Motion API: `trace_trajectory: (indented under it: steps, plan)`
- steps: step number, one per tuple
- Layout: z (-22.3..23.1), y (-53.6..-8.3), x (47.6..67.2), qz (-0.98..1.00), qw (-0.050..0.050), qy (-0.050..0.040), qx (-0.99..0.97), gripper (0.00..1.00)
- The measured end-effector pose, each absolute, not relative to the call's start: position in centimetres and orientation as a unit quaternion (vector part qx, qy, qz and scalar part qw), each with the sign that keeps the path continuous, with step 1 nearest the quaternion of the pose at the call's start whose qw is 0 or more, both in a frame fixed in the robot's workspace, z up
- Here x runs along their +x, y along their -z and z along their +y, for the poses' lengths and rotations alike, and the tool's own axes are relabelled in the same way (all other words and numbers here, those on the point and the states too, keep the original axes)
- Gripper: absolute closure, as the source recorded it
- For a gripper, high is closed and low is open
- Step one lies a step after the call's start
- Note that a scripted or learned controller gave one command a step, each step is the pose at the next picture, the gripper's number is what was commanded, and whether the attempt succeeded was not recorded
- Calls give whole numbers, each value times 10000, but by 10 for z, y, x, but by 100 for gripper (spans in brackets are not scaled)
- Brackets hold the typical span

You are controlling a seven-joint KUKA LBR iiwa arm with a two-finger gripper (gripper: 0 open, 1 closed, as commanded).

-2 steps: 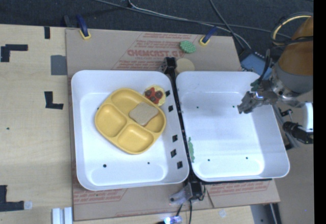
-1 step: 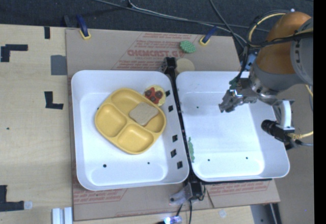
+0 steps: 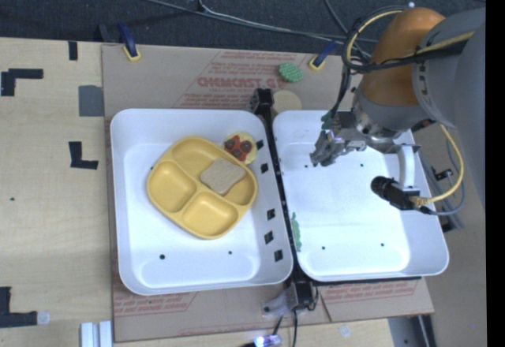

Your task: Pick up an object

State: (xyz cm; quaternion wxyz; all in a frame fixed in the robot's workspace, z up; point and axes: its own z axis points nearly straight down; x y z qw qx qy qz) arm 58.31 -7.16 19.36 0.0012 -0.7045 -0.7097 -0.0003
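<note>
A yellow divided plate lies in the left bin. A tan slice of toast rests in one of its compartments. A small dark red item sits at the plate's far right corner. My gripper hangs over the back left part of the right bin, its fingers pointing down toward the bin floor. Nothing shows between them. The gripper stands well apart from the plate, across the divider between the bins.
A small green object lies on the cardboard behind the bins. Black clips hold the bins together along the middle seam. Cables loop around the arm's wrist on the right. A tiny green scrap sits at the right bin's left wall.
</note>
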Motion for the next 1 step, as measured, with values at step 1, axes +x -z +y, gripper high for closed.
trace_trajectory:
  steps: [1]
  plan:
    - [-13, -210, 598, -7098, 6, 9, -7044, 100]
